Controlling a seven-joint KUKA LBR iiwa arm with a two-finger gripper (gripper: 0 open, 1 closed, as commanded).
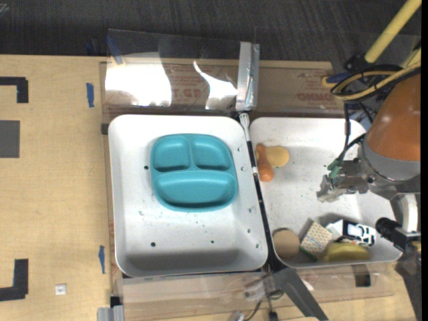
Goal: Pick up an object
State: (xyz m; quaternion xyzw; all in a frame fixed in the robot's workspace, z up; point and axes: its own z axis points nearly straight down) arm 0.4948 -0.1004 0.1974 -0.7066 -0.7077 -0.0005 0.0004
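The right bin [304, 199] holds several small objects. An orange carrot-like piece [264, 164] and a yellow rounded piece [277, 156] lie at its far left wall. Along its near edge sit a tan round object [286, 243], a speckled block [315, 239], a yellow banana-like object [346, 251] and a small black and white item [359, 232]. My gripper [332, 187] hangs over the right part of this bin, above bare floor, apart from all of these. Nothing shows between its fingers.
The left bin [134, 233] carries a teal divided plate [194, 171]. A clear plastic sheet [174, 79] and a metal divider post [247, 75] stand behind the bins. Yellow and black cables [361, 75] run at the upper right.
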